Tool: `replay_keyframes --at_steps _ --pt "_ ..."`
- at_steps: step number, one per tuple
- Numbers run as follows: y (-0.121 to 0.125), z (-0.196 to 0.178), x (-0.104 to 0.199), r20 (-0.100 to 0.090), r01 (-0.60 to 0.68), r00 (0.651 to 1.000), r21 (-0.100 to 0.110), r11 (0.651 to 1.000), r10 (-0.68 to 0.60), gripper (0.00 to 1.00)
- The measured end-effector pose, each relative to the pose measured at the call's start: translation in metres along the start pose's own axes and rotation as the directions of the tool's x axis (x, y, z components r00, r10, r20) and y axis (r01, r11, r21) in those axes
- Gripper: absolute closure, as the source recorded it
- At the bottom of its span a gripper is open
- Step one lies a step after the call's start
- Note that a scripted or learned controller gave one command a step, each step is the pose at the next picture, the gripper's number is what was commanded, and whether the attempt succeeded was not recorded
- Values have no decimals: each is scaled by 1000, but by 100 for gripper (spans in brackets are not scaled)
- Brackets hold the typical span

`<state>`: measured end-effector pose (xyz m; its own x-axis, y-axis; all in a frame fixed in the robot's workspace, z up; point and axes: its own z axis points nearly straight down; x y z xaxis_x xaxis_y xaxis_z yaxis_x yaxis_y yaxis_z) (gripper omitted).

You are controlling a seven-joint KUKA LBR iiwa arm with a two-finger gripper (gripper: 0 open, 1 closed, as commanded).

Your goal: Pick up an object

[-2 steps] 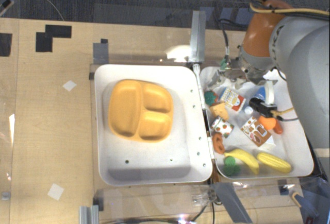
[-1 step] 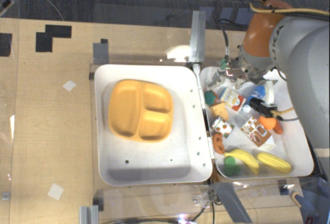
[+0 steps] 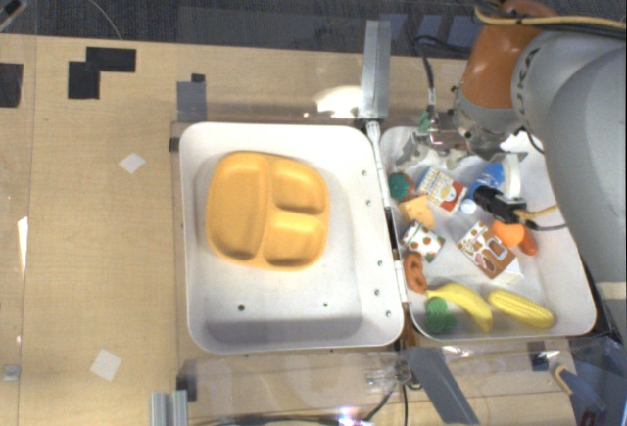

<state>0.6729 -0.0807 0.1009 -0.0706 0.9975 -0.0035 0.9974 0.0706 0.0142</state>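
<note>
I see the gripper (image 3: 443, 137) lowered into the far end of the right bin (image 3: 578, 302), hard by the wall shared with the left bin (image 3: 294, 328), though I cannot tell how it is set. Nearer than the gripper lie a teal ball (image 3: 399, 186), a small carton (image 3: 440, 189), an orange piece (image 3: 509, 236), and, at the bin's near end, two bananas (image 3: 490, 304) and a green piece (image 3: 440, 317). A yellow tray (image 3: 265, 209) rests in the left bin.
</note>
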Motion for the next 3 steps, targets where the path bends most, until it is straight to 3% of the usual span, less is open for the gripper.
replay_keyframes --at_steps 2,3 --pt "0 0 0 0 0 1000 0 1000 0 0" --pt "-4 -21 -36 -2 247 969 6 969 -247 0"
